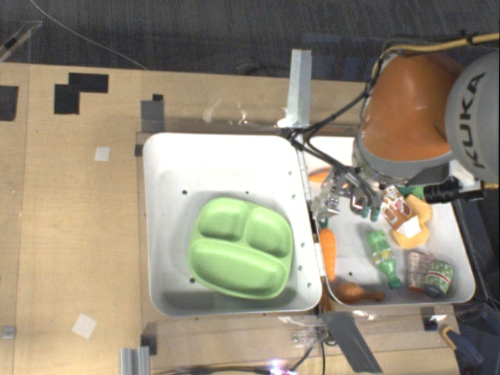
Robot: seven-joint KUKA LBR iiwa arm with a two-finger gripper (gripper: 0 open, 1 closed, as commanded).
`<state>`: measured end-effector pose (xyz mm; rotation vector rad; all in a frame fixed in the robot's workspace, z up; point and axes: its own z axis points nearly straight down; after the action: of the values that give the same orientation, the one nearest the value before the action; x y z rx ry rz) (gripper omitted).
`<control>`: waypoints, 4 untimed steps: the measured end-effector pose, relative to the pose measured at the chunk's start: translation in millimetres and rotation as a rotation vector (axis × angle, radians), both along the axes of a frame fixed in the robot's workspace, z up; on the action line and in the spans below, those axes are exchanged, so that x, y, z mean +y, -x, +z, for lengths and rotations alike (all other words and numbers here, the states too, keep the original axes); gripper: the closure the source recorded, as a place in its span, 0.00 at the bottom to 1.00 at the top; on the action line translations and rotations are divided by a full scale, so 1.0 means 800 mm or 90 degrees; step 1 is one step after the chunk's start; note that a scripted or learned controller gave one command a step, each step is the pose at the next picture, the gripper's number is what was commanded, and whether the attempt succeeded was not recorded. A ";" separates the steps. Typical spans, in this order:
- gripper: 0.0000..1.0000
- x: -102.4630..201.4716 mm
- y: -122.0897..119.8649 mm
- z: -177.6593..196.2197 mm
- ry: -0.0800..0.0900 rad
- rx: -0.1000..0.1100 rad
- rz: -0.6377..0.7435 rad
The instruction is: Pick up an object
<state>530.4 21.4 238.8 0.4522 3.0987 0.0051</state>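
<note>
Two shallow white bins side by side on the pale worktop (70,225). In the left bin (168,201), toward its lower middle, a green divided plate (242,247) with three compartments, lying flat.

In the right bin (462,244), several small things to pick from. Along its left wall, an orange carrot (328,252), lengthwise from top to bottom of the frame. Below the carrot, near the lower wall, a brownish oval thing (355,291), too small to name. Near the middle, a small green bottle (381,255) on its side. Right of the bottle, in the lower right corner, a crumpled packet (430,275) with green and red print. Above the packet, a yellow and white package (408,213), tilted.

Reaching in from the upper right of the frame, the grey arm (414,116) with its orange band. Under it, low over the upper left part of the right bin, the gripper (349,198), just above the carrot and left of the yellow package. Whether spread or pressed together, cannot tell from this angle. No thing seen held in it.
</note>
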 end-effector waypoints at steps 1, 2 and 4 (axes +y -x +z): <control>1.00 -0.043 -0.033 0.038 0.003 -0.001 0.202; 1.00 -0.109 -0.175 0.035 0.004 0.001 0.266; 1.00 -0.040 -0.172 0.048 0.002 -0.002 0.059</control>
<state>668.0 -10.4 277.5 0.3087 3.1125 0.0026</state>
